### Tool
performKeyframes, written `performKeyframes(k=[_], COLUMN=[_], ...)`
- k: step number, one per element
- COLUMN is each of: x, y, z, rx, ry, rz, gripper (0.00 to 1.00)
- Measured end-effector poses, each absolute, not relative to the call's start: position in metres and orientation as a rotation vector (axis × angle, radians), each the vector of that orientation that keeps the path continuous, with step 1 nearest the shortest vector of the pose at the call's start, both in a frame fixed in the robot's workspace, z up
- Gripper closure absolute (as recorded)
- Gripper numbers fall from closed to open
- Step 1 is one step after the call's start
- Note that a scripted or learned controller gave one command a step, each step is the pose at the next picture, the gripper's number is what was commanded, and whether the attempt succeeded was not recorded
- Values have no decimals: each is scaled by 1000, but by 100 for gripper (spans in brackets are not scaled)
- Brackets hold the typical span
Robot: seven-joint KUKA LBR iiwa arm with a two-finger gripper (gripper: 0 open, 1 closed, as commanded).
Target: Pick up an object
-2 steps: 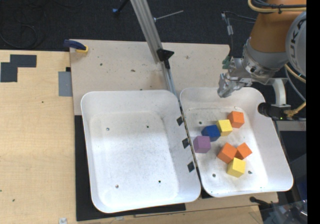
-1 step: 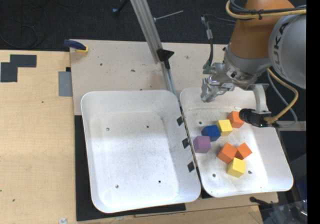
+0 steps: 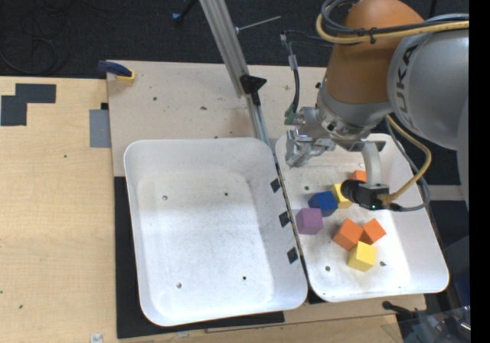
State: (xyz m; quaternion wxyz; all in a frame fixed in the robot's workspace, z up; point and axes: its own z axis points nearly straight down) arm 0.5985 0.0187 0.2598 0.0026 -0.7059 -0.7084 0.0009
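gripper: sits over the far-left part of the right bin, fingertips at about, hanging off the grey arm with the orange band just above it.

fingers: honestly can't tell how far apart they are, it's a blurry metal lump from this angle. Nothing visible between them, so I wouldn't call it holding anything.

targets: all the blocks are in the right bin, bunched toward the middle and near side. Purple block, blue block, two orange blocks and, yellow block. There's a bit of yellow and orange tucked behind the black gadget on the cable too, hard to read.

the relation that matters: from the fingertips the purple block is at roughly 6 o'clock, near but clearly apart. Blue is around 5 o'clock, a touch further. The orange/yellow cluster is out at 4 to 5 o'clock, well apart from the fingers.

closest pick: purple or blue, my guess. Purple stands on its own by the bin's left wall, so less clutter, but the wall could crowd a finger.

long axis: they all look like cubes, so no real long side to line up with. Blue and purple almost touch corner to corner, which might get one nudged.

left bin: the left bin is at 9 o'clock from the gripper, not really in play.

progress: nothing lifted yet, I'd say.
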Motion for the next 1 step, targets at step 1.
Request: performKeyframes(k=[1], x=[596], y=[66], z=[247], rx=[-2214], ry=[-2221], rz=[6], gripper=[100])
